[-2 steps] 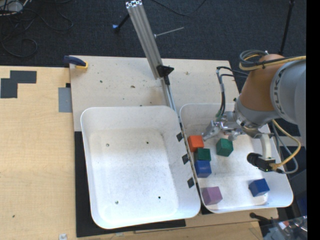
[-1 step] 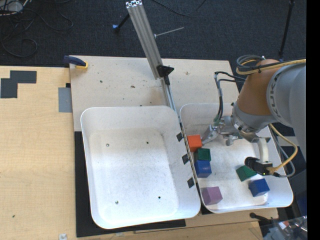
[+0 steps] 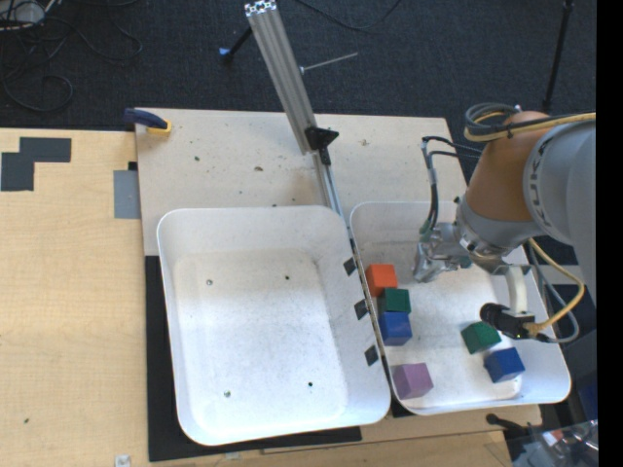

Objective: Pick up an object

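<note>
The likeliest target, by my judgement, is the orange block (image 3: 382, 277), which lies in the right bin (image 3: 545, 382) against its left wall, at the far end of a tight column: a dark green block (image 3: 396, 300) touches it on the near side, then a blue block (image 3: 396, 327). A purple block (image 3: 413, 379) sits nearer still, and a green block (image 3: 480, 337) and another blue block (image 3: 504, 364) lie apart toward the right. The gripper (image 3: 431, 265) hangs just right of the orange block, holding nothing; whether its fingers are open or closed I cannot tell. A clean grasp probably calls for centring over one block and closing across its free faces, clear of wall and neighbour.
</note>
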Robot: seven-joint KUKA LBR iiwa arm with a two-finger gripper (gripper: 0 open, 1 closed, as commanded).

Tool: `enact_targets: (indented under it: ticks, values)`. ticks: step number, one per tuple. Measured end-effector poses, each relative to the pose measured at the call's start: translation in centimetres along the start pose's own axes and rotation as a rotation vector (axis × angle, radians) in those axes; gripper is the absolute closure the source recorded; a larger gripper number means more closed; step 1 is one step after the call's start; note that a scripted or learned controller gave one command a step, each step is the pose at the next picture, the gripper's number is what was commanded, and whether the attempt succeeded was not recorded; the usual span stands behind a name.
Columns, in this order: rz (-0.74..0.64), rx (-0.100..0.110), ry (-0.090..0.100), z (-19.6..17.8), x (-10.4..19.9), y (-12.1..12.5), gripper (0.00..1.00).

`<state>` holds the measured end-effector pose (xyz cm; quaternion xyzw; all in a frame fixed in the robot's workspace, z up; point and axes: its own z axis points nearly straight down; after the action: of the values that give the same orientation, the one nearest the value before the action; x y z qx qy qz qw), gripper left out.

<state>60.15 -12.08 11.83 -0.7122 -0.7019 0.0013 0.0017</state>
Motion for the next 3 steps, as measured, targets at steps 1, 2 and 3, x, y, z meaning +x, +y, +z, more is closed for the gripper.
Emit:
enact_targets:
  ticks: [1, 2, 3]
  values:
    - [-0.007, -0.005, -0.001, -4.4, -0.7, 0.0, 1.00]
    - [-0.015, -0.006, -0.001, -8.8, -0.8, 0.5, 1.00]
    - [-0.015, -0.008, -0.001, -14.1, -0.9, 0.6, 1.00]
